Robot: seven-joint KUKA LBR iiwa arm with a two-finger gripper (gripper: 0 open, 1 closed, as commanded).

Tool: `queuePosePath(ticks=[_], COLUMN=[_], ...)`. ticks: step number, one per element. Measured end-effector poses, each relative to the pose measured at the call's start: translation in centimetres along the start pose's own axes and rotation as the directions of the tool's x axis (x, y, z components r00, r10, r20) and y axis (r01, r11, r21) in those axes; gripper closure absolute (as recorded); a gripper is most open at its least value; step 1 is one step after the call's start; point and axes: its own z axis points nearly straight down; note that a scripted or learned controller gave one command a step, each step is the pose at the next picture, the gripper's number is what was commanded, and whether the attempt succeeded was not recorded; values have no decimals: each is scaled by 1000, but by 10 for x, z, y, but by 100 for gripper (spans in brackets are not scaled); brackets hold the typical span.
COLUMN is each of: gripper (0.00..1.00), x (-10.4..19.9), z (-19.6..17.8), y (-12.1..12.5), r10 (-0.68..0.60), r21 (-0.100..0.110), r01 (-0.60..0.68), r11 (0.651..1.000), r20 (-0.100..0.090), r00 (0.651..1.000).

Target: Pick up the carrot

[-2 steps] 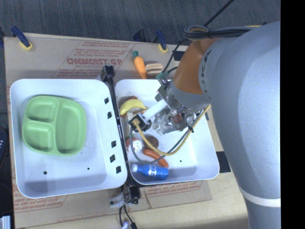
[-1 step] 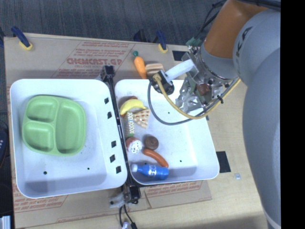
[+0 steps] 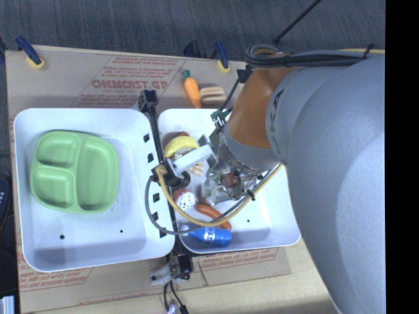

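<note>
The carrot [image 3: 191,90], orange with a green tip, lies on the cardboard just behind the right bin [image 3: 278,231], outside it. My gripper [image 3: 219,183] is down inside the right bin, well in front of the carrot and apart from it, among several toy foods. The grey arm with its orange band hides most of the bin's right half.
A tan bun-like piece [image 3: 211,95] lies right beside the carrot. In the right bin are a yellow banana [image 3: 180,144], a speckled white egg [image 3: 186,201], a red sausage [image 3: 213,213] and a blue item [image 3: 211,235]. The left bin [image 3: 39,250] holds a green divided plate [image 3: 75,171].
</note>
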Motion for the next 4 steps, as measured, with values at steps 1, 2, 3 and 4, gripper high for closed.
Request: queuePosePath(ticks=[1, 2, 3, 4], gripper=[100, 100, 100, 100], x=[10, 26, 7, 25], z=[-8, -11, 52, 32], y=[-44, -115, -31, -92], r10=[-31, -183, -258, 0], r21=[-2, -3, 0, -2], r01=[31, 183, 258, 0], r11=[1000, 983, 966, 1000], r20=[-3, -3, -1, -3], r00=[1000, 983, 966, 1000])
